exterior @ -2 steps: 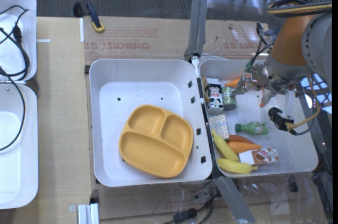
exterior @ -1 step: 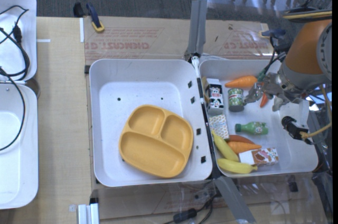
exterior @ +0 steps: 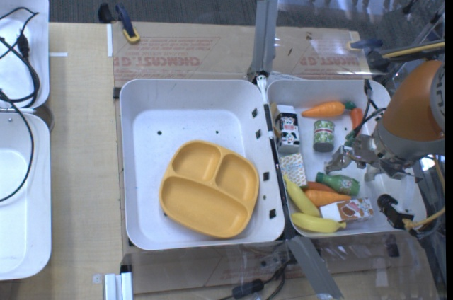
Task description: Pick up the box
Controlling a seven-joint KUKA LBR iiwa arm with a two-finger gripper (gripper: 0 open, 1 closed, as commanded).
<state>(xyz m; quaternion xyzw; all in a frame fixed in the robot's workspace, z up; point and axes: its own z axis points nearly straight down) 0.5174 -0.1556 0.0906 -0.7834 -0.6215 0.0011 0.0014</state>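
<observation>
A small black-and-white carton box [exterior: 287, 129] stands at the left wall of the right bin [exterior: 377, 90]. A flat orange-and-white box [exterior: 347, 210] lies near that bin's front, beside the bananas [exterior: 306, 207]. My gripper [exterior: 346, 158] hangs over the right half of the right bin, just above the green bottle [exterior: 340, 183] and right of the green can [exterior: 323, 135]. It is clear of both boxes, and I see nothing held in it.
The right bin also holds a carrot [exterior: 324, 109] at the back, a second carrot [exterior: 324, 196] near the front and a patterned packet [exterior: 293, 168]. A yellow divided plate [exterior: 210, 187] lies in the left bin [exterior: 134, 150].
</observation>
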